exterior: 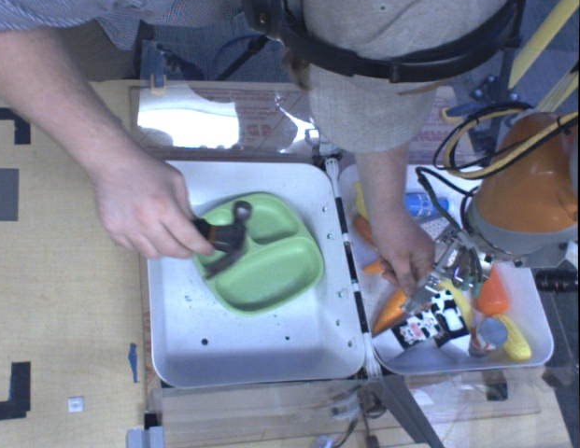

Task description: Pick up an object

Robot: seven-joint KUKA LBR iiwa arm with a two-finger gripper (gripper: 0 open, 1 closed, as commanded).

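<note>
Pale wooden table (65,278) runs along the near edge and up the left side, with black markings on it. Two white bins sit side by side on it, their inner rims touching.

Nearest in the right bin (537,353) lies a jumble of small toys: a black-and-white patterned block (430,325) against the front wall, an orange carrot-like piece (389,310) just to its left, a yellow piece (516,341) at the near right corner, and a grey-blue piece (490,330) and a red-orange piece (493,297) close beside it.

Just above the patterned block hangs the robot's hand (450,273), low over the toys. Whether it is spread, pressed together or pinching anything cannot be told, as metal parts and a person's forearm (388,203) crowd it. That forearm reaches down into the same bin, its end just beside the robot's hand and the carrot-like piece.

In the left bin (177,343) lies a green divided plate (266,264). A person's fist (145,215) grips a dark utensil (229,236) that rests across the plate.

Farther back, the arm's orange band (528,189) bulks over the right bin, with looped black and yellow cables (476,124) above it. A blue item (417,203) lies at the bin's far side. Behind the left bin is a shiny sheet (187,124), and beyond it the person's torso (383,45).
</note>
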